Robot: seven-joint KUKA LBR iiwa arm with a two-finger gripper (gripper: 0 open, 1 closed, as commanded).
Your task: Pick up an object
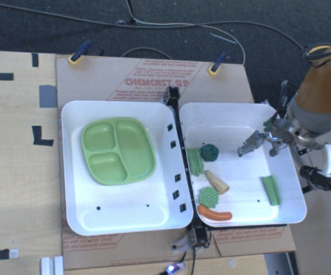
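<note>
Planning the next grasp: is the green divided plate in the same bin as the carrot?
No, the green divided plate lies in the left bin, while the carrot lies in the right bin near its front edge.

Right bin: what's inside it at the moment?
The right bin holds a dark green ball, ribbed green piece, tan piece, bumpy green piece, orange sausage and green stick. Nothing looks covered.

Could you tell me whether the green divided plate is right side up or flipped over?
Right side up: the green divided plate shows its three compartments facing upward.
</note>
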